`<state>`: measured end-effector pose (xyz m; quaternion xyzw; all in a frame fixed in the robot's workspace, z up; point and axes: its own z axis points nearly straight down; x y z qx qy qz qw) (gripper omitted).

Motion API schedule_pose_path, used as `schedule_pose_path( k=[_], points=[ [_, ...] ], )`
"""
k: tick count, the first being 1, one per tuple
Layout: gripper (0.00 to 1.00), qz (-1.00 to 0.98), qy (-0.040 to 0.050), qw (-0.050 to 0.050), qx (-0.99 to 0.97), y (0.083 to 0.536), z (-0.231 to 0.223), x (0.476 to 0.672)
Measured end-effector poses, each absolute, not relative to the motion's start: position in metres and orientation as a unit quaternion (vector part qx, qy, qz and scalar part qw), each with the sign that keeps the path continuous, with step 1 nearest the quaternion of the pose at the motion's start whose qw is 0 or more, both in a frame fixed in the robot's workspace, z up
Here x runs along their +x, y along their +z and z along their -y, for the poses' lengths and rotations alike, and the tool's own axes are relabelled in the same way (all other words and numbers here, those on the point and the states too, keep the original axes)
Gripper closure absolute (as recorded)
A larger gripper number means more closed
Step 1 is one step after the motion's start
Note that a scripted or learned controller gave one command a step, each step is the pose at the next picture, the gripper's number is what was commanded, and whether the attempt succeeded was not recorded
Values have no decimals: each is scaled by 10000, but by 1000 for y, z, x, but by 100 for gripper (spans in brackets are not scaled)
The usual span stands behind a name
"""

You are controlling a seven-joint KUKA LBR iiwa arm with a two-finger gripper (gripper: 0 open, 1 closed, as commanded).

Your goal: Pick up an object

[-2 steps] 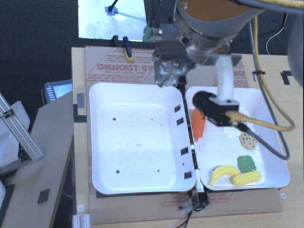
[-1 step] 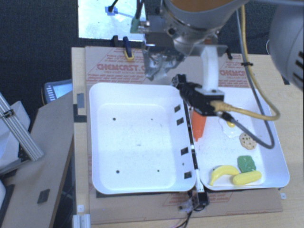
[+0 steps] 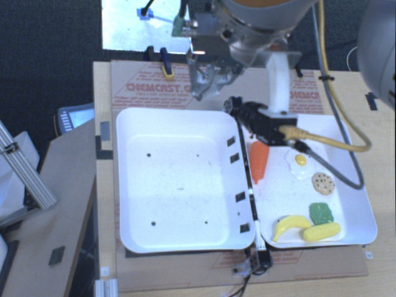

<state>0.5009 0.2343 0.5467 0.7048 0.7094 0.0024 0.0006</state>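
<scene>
White plastic forms both shallow bins on the bench. The left bin (image 3: 133, 141) holds no loose items. The right bin (image 3: 362, 203) holds an orange carrot (image 3: 258, 161) near its left wall, a fried egg (image 3: 299, 163) to the right of the carrot, and a round cookie (image 3: 323, 182) just beyond the egg. A green item (image 3: 320, 212) lies near the front edge, with a yellow banana (image 3: 289, 225) and a second yellow piece (image 3: 322, 231) beside it. The gripper (image 3: 209, 79) hangs above the far edge of the left bin, over the brown board (image 3: 148, 88), well apart from all objects. Nothing shows between its fingers; whether the jaws stand apart or together cannot be told. A black fitting with a yellow cable (image 3: 328, 142) crosses the far part of the right bin.
</scene>
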Motion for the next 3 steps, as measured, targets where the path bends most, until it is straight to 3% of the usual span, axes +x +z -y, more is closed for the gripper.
schedule_pose_path(
  k=[2, 3],
  points=[
    [100, -7106, 46, 9, 7036, 569, -234, 501],
    [100, -7061, -8, 4, 7081, 533, -183, 517]
  ],
)
